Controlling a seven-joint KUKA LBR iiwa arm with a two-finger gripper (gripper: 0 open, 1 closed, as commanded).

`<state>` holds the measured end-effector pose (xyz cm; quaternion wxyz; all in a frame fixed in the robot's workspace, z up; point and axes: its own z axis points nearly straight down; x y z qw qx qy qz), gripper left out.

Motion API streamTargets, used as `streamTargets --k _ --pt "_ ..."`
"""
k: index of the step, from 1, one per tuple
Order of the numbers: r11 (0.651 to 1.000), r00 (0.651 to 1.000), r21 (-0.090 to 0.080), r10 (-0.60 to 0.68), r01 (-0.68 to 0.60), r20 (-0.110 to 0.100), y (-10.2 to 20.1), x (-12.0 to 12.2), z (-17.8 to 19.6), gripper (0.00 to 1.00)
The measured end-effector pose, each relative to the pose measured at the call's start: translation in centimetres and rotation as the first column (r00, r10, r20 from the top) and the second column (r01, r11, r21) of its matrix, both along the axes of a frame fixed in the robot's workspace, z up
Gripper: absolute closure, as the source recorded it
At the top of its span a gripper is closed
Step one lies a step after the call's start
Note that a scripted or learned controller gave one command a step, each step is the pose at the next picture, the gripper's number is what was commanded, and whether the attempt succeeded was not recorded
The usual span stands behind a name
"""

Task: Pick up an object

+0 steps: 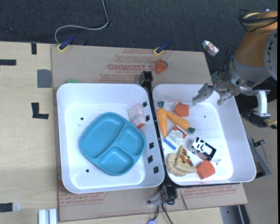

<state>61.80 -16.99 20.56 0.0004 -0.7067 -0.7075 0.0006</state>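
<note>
The two grey fingers (212,96) stand spread apart with nothing between them, hanging over the far right part of the right-hand white bin (237,139), one tip toward the bin's middle and the other by its right wall. Above them the grey arm with its orange band (256,50) comes in from the right.

The things to pick lie in that right bin, left of and nearer than the fingers. A small orange-red block (181,109) lies closest to them, with two orange toy carrots (170,119) just beside it along the bin's left wall. Nearer lie a small white and red carton (174,137), a black and white printed packet (204,148), a toy pizza slice (183,158) resting on a pale yellow banana-like piece (177,168), and a red-orange cube (205,170) at the near right.

The left-hand white bin (65,125) holds a blue plastic divided plate (112,143) and a small white and red crumpled packet (137,114) near its right wall.

Both bins sit on a brown cardboard sheet (98,64) printed with red lettering too faint to read in full. An orange-red toy (161,66) lies on the cardboard beyond the bins. The cardboard rests on a pale wooden surface (18,125) marked with black tape pieces; beyond lies dark carpet (177,8) crossed by a white cable (100,13).
</note>
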Motion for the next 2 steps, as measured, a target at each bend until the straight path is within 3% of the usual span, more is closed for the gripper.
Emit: streamTargets --k 1,2 --pt "1.0 1.0 -0.001 0.001 -0.001 0.005 3.2 3.3 -11.9 0.0" --pt "1.0 1.0 0.0 0.001 -0.001 0.003 7.6 2.3 -12.0 0.0"
